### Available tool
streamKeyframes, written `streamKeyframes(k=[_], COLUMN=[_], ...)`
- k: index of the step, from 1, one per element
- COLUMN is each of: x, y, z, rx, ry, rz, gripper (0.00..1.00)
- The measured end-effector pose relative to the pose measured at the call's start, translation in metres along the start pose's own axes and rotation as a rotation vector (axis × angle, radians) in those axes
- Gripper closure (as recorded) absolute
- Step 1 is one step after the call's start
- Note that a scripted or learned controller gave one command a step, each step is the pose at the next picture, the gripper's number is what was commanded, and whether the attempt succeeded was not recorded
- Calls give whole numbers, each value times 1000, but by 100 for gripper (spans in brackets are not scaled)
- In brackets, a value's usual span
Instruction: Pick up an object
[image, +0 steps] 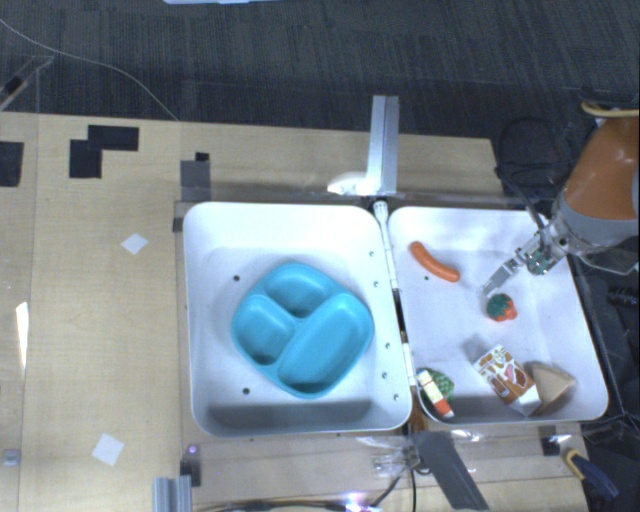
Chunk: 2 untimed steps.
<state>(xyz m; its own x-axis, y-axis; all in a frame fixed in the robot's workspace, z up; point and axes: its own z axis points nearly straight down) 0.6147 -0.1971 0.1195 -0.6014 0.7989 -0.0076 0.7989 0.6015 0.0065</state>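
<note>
Camera view: gripper (512, 268) hovers spread and unladen just above the strawberry (501, 307); the round fruit could roll off a finger.

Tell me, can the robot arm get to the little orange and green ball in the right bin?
Probably yes. The end effector hangs just above the ball, with bare bin floor between them. The hot dog lies off to the side.

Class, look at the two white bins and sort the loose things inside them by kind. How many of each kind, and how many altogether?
Blue divided plate, left bin: 1
Toy foods, right bin: 3, namely sausage, orange-and-green fruit, and a red, white and green piece
Printed packet: 1
Tan cone: 1
Total: 6
</note>
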Motion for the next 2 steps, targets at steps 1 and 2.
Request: streamKeyframes(k=[1, 2], x=[12, 16], y=[-20, -34], z=[31, 31], rx=[-1, -1], ry=[1, 0], rz=[84, -69], gripper=[0, 0])
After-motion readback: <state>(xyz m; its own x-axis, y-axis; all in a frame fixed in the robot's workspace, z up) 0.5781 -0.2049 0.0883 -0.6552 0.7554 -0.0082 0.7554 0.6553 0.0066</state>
